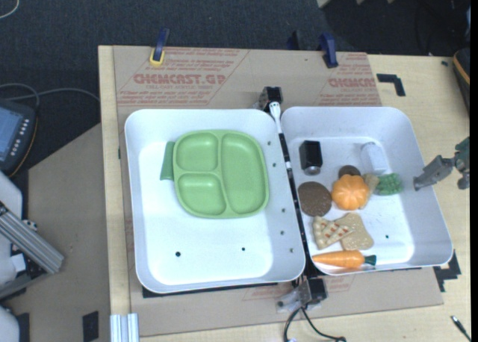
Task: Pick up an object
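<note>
The right bin holds several toy foods: an orange pumpkin, a brown round patty, a pizza slice, a tan cracker, a carrot, a green broccoli piece, a black block and a pale cylinder. My gripper shows at the right edge, just outside the right bin's rim, with nothing visibly in it.
The left bin holds a green divided plate lying over a darker green piece. Both bins rest on a cardboard sheet fixed with clamps at the back.
</note>
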